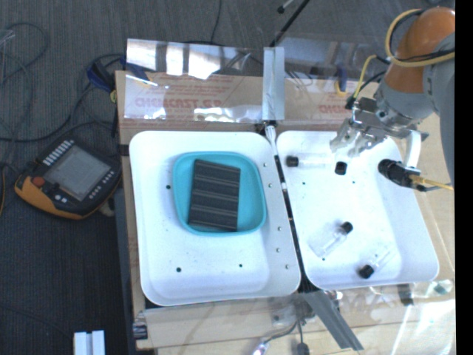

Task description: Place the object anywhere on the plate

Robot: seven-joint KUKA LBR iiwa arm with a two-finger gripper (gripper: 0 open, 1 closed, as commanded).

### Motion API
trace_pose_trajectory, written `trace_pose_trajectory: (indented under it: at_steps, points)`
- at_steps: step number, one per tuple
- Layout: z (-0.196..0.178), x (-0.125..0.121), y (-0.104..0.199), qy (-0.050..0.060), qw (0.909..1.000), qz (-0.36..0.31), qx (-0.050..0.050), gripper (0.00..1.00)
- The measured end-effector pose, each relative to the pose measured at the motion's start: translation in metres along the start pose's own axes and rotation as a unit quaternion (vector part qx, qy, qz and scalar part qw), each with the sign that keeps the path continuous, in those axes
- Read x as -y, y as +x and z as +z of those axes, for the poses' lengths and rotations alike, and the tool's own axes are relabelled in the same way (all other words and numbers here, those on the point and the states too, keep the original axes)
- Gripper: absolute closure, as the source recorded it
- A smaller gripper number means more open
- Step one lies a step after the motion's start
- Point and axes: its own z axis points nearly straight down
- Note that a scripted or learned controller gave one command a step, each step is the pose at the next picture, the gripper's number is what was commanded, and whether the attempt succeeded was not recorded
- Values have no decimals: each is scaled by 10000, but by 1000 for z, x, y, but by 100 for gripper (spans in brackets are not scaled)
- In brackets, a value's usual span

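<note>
Gripper [353, 143] hovers over right bin [414, 250] far edge, fingers apart, holding nothing; dark ribbed block [214, 194] lies flat on teal plate [253, 205] in left bin [151, 220]; clear vials [330, 237] scattered right

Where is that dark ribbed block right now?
The dark ribbed block lies on the teal plate in the left bin, across from the gripper.

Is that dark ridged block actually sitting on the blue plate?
Touching. In the camera view the dark ridged block lies flat inside the blue plate, with plate rim showing all around it.
</note>
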Motion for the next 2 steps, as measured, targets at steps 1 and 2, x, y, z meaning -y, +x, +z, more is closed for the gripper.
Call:
trace_pose_trajectory:
  at_steps: [1, 2]
  points:
    - [0, 0, 0, -4, 10000, 0, -1, 0]
    - [-70, 22, -21, -7, 9998, 177, -16, 0]
